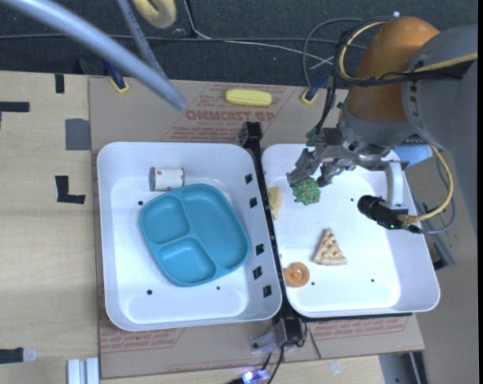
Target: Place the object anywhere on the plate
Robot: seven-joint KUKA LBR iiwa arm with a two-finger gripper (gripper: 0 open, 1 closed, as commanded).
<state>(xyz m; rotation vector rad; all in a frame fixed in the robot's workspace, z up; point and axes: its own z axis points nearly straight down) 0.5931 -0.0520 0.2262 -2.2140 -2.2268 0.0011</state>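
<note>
The hand [312,178] hung near the right bin's [401,294] back-left corner, fingers closed around a green broccoli piece [307,191]. The blue plate [195,233] lay in the left bin [121,294].

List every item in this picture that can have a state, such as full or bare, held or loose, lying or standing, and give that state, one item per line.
blue plate: in the left bin, compartments bare.
small can: lying on its side beside the plate.
broccoli piece: at the gripper tips, in the right bin.
pizza slice: lying flat, loose.
orange round piece: lying flat, loose.
yellow corn: lying outside the bins.
</note>
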